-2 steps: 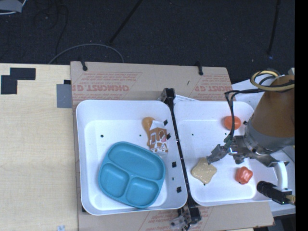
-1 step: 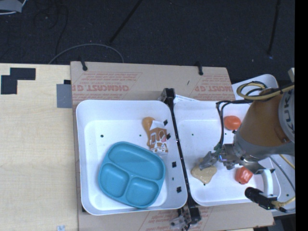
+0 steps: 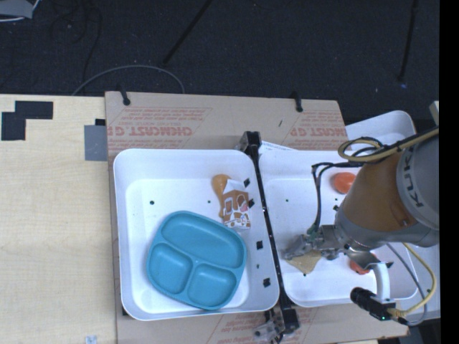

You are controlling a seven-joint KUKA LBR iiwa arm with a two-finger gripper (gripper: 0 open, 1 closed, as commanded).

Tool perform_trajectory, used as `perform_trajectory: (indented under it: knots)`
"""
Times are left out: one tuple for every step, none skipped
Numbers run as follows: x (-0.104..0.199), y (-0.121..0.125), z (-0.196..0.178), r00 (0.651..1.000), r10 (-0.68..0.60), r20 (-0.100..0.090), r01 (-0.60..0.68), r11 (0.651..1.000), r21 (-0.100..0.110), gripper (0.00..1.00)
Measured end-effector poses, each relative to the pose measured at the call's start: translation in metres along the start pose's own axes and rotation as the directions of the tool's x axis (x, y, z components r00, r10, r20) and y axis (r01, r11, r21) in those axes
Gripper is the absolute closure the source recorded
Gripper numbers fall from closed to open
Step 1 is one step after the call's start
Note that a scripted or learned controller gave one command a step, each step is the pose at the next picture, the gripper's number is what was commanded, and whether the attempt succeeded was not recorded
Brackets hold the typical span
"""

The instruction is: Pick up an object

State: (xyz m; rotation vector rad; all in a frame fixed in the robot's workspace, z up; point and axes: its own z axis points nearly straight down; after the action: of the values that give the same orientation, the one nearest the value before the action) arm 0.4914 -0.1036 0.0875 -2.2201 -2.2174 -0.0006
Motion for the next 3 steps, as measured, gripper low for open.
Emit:
perform_trajectory:
  knots:
    - [-0.002, 0.002, -0.014, 1.0, 0.005, 0.003, -0.005, 1.0, -0.007, 1.0]
    - [-0.001, 0.002, -0.077, 1.0, -0.002, 0.003, 0.002, 1.0, -0.004, 1.0]
    - [0.002, 0.001, -0.119, 1.0, -0.002, 0.003, 0.002, 1.0, -0.002, 1.0]
